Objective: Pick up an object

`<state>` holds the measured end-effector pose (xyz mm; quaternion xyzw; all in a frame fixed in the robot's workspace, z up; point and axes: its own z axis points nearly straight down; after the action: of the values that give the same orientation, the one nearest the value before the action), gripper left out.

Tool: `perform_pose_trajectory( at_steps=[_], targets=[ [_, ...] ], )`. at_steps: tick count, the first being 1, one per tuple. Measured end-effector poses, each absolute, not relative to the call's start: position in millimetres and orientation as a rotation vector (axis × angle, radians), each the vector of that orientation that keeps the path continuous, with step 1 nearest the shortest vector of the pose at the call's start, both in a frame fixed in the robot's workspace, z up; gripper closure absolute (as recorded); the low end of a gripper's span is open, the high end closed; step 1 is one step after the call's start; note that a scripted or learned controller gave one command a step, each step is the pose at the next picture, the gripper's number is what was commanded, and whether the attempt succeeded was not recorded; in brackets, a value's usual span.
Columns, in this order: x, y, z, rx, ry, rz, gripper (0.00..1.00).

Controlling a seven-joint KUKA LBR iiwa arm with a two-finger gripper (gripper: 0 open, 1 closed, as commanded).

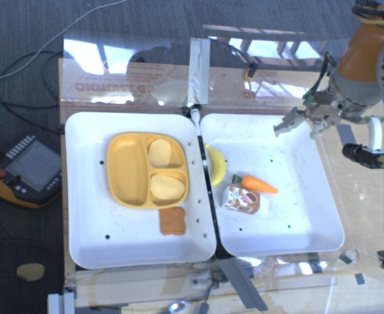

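Note:
In the right bin (309, 227) lie an orange carrot (257, 184), a small wrapped packet (242, 200) just below it, and a yellow banana (216, 164) against the bin's left wall. My gripper (301, 121) hangs over the far right corner of that bin, well above and to the right of the carrot. Its two grey fingers (284, 125) are spread apart with nothing between them. The grey arm with its orange band (364, 48) comes in from the upper right.
The left bin (87, 234) holds a yellow divided tray (129, 169) with two pale food pieces in it, and a brown biscuit (173, 221) in front of the tray. A teach pendant (21, 172) lies on the floor at the left.

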<state>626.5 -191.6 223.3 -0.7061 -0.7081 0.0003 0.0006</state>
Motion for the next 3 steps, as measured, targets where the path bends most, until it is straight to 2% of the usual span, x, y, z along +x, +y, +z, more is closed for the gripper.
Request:
perform_pose_trajectory(
  at_steps=[1,2,3],
  targets=[
    [545.8,-142.5,117.7,-1.946,-2.465,-0.003,0.00],
    [607.8,-148.8,89.0,-1.981,-2.447,-0.006,0.00],
    [610.1,-142.4,88.6,-2.057,-2.387,-0.005,0.00]
  ],
)
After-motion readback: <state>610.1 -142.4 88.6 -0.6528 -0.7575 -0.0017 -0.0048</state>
